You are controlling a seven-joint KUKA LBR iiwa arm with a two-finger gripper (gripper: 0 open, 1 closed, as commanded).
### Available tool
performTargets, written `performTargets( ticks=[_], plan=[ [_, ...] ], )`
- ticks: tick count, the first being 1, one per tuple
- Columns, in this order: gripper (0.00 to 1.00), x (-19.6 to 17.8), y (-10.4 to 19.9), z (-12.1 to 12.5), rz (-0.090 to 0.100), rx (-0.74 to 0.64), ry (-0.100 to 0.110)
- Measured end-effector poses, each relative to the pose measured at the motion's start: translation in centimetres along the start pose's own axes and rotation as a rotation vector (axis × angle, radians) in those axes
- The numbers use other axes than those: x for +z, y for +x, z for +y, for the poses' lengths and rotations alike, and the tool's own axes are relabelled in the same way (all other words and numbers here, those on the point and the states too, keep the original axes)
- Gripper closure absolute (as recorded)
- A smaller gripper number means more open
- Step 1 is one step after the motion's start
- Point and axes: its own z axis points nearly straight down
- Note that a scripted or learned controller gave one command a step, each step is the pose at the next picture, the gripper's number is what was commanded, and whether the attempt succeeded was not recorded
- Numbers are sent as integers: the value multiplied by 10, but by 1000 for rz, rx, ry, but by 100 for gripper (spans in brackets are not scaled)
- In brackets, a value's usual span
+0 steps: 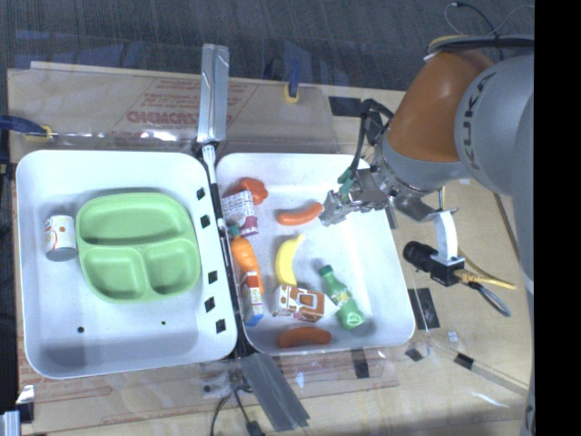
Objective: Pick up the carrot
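Orange and tapered, the plastic carrot [243, 254] lies against the left wall of the right-hand shallow white bin [392, 271], well apart from the metal pincer [338, 205], which hovers near the orange sausage-shaped toy [299, 213]; whether the pincer is released or clenched I cannot tell. I judge this the approach step: next it must cross left and descend. Beneath is a pale wooden table [109, 384] on dark carpet [272, 16].

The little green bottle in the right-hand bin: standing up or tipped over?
Tipped over. The small green bottle lies flat on the right white bin's floor, beside the yellow banana.
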Motion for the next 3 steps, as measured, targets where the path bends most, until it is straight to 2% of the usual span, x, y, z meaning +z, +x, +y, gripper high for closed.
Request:
performTargets(
  ticks=[1, 2, 3],
  plan=[
    [0, 0, 0, 0, 0, 0, 0],
    [0, 39, 48, -1, 1, -217, 1],
    [0, -26, 123, 38, -1, -324, -1]
  ],
)
